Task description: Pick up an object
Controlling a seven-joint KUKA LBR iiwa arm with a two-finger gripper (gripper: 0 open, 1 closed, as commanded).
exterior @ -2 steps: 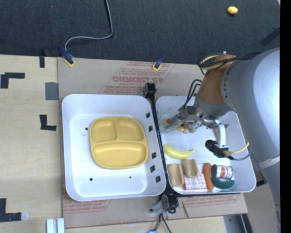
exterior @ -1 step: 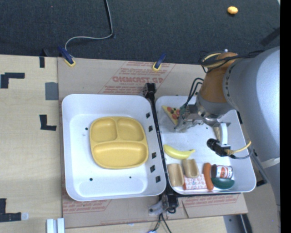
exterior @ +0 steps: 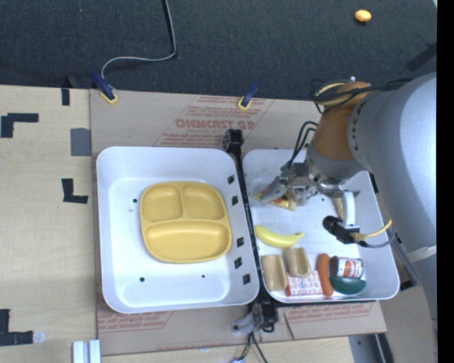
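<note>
Clutter fills the near end of the right-hand shallow white bin (exterior: 386, 280): a red-and-white printed packet (exterior: 304, 286) at the front rim, two tan bun-shaped pieces (exterior: 286, 266) just behind it, a reddish sausage-shaped toy (exterior: 325, 274) beside them, a small can with a red-and-white label (exterior: 349, 269) lying on its side, and a dark green rounded item (exterior: 348, 286) touching the can's near side. Just behind the buns lies a yellow plastic banana (exterior: 279, 237), curved and pointing across the bin.

In the left-hand shallow white bin (exterior: 120, 213), a yellow three-compartment plastic tray (exterior: 186, 221) sits flat near the middle.

Farther back in the right bin, the pincer (exterior: 281, 193) of the grey arm (exterior: 397, 149) reaches in from the right, low over the bin floor near the dividing wall. A small object (exterior: 286, 203) with tan and red parts lies right at its tips; whether the pincer is wide, narrow or gripping that object cannot be told, since the shapes blur together there.

Beyond the bins, the cardboard-covered worktop (exterior: 163, 117) carries two blue-and-yellow clamps (exterior: 104, 88) at its far edge, and a small orange ball (exterior: 362, 15) rests on the dark surface behind.
</note>
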